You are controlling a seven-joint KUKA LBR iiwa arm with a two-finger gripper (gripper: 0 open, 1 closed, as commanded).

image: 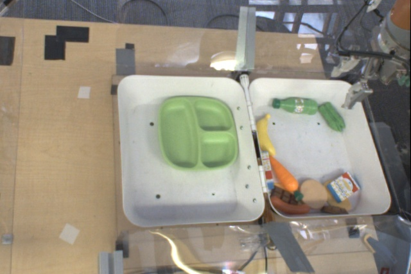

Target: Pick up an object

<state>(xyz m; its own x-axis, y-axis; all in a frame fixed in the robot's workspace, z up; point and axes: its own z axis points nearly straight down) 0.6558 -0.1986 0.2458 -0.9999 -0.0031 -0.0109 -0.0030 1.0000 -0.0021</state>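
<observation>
Left bin held one green divided tray, sitting flat near the middle, nothing else in it. Not a likely pick target; too wide for a two-finger claw, my read.

Right bin had all the small stuff. Along its left wall: a banana, upright in frame, long axis running top to bottom, with a carrot just below it, angled down to the right. Bottom edge was a cluster: a dark red sausage-like piece, a tan rounded piece touching it, and a small carton just beside that. Packed tight, bad for a clean grab.

Top of the right bin: a green bottle lying on its side, long axis left-right, and a green leafy-looking piece just right of it, tilted diagonally, close to the bottle's end; couldn't tell if they touched.

Gripper sat at the bin's top right corner, over the rim, holding nothing. Couldn't tell finger opening, too small and side-on.

Key relation: the leafy piece was the nearest object, down and left of the claw, and the bottle further left on the same line. Both had clear space below them. Fingers should close across the short axis, so roughly perpendicular to that diagonal.
</observation>
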